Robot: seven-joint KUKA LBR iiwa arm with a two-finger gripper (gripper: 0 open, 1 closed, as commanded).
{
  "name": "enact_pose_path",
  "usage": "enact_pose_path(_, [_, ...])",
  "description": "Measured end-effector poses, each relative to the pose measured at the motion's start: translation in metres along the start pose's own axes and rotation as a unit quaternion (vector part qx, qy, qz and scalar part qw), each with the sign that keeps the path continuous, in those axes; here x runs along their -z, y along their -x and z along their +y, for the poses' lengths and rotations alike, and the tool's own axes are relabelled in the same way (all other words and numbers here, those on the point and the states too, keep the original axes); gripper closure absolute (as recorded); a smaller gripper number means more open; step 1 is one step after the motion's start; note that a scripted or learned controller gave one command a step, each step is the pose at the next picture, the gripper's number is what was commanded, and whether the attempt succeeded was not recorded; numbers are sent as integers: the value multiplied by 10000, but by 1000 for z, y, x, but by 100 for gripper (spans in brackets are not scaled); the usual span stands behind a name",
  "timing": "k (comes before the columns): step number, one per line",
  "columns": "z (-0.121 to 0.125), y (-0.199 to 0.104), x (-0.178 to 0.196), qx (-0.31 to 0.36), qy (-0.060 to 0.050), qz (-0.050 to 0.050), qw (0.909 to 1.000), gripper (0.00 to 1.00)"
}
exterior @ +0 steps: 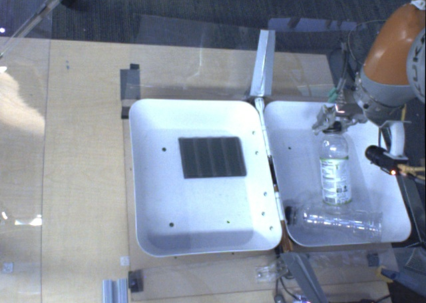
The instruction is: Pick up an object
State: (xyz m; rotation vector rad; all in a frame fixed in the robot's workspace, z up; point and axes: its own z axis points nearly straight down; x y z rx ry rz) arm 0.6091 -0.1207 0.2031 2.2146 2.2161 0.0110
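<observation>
**Operator:** Over the right-hand bin (393, 225) is where my claw (335, 120) hangs, the grey arm with its orange band (389, 42) reaching in from behind it. Directly beneath the claw stands a clear plastic water bottle (335, 172), upright, with a pale label. Its cap sits right at the fingertips.

**Listener:** Is the claw gripping the bottle?

**Operator:** I cannot tell. The metal fingers crowd the cap from above, and at this slant I can't see whether they are spread or pinched on it. My judgement is that the arm lines up straight above the neck because the narrow cap is the easiest part to take from the top.

**Listener:** What else lies near the claw?

**Operator:** Below the bottle, nearer the front rim, a clear tumbler (343, 222) lies on its side, just beside the bottle's base. It could roll if bumped. Well away to the claw's far side, the other bin (153, 162) holds a flat dark ribbed pad (212, 157), lying level in the middle.
</observation>
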Motion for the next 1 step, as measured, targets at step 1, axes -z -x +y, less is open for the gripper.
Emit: enact_pose_path(1, [-10, 20, -23, 1146, -22, 2, 9934, 100])
